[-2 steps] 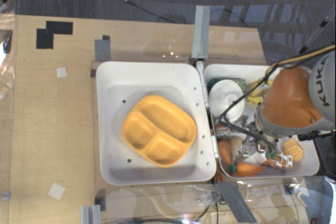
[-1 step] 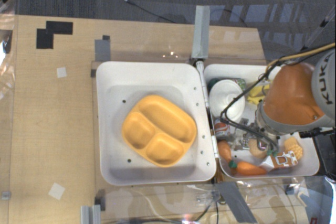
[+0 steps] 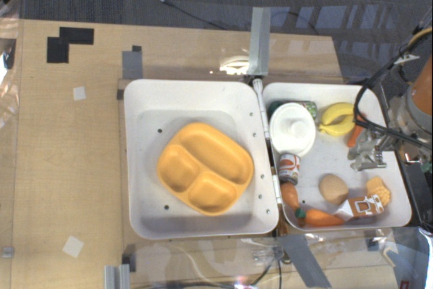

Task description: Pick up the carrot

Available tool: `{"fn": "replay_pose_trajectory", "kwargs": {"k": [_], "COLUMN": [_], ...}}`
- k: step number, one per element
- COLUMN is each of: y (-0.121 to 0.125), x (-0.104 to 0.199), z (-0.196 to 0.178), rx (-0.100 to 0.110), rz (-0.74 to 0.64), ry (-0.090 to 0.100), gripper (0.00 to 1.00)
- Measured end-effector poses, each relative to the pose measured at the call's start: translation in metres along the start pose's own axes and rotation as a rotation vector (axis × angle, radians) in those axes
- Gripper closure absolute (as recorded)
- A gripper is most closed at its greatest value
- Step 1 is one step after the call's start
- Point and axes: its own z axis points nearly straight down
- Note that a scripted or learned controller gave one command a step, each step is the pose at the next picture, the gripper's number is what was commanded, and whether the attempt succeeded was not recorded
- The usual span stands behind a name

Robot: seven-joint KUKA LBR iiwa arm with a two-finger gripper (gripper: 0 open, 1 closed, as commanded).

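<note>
The carrot point(image 3: 323, 218) is orange with a green stub at its left end. It lies flat along the front wall of the right bin point(image 3: 399, 213). My gripper point(image 3: 369, 158) hangs over the right side of that bin, up and to the right of the carrot and well apart from it. Nothing shows in its grasp. The grey arm with its orange band point(image 3: 421, 95) comes in from the right edge.
Around the carrot lie a brown sausage point(image 3: 290, 195), a small can point(image 3: 289, 168), a tan potato-like lump point(image 3: 333, 188), a printed box point(image 3: 366, 206) and a waffle piece point(image 3: 379, 191). Farther back are a white cup point(image 3: 293, 129) and a banana point(image 3: 337, 118). The left bin holds a yellow divided plate point(image 3: 205, 167).
</note>
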Motion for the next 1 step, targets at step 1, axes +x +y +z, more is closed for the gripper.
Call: {"fn": "replay_pose_trajectory", "kwargs": {"k": [1], "y": [-0.0558], "x": [-0.0011], "z": [0.1331], "rx": [-0.010], "rz": [-0.129], "ry": [0.023], "gripper": [1.00]}}
